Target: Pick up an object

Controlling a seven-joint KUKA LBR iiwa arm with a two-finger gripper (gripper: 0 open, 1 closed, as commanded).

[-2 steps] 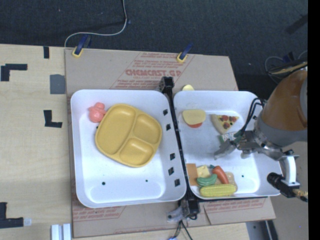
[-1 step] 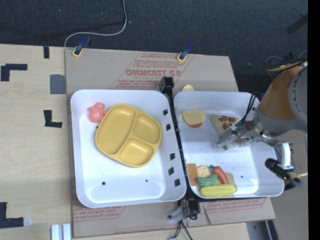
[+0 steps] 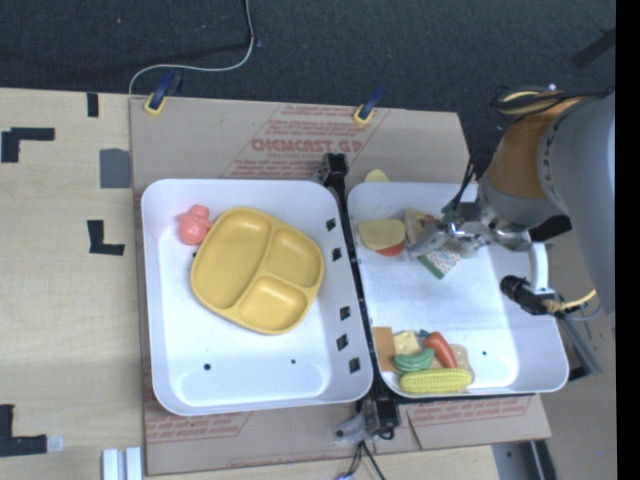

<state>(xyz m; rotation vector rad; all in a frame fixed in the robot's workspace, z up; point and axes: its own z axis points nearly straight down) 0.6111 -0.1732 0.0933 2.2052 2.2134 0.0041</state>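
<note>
- The likeliest target you are looking at is a small green-and-white packet (image 3: 437, 262), lying tilted in the upper half of the right bin (image 3: 520, 313), just beside the gripper's tip.
- Left of it, a pale yellow round piece (image 3: 381, 233) is sitting over a red one (image 3: 391, 250); both are resting near the divider between the bins.
- The gripper (image 3: 447, 230) is reaching in from the right and hanging over the packet's upper edge; you cannot tell from this angle how it is set or whether it is pinching anything.
- The grey arm (image 3: 580, 168), with its orange band (image 3: 520, 158), is covering the right bin's upper right corner.
- Along the right bin's near wall, a corn cob (image 3: 436, 380), a green piece (image 3: 414, 362), an orange-red piece (image 3: 441, 348) and a tan block (image 3: 383, 346) are lying clustered together.
- In the left bin (image 3: 175, 358), a yellow divided plate (image 3: 258, 269) is sitting centrally, with a pink toy (image 3: 193, 224) just beside its upper left rim.
</note>
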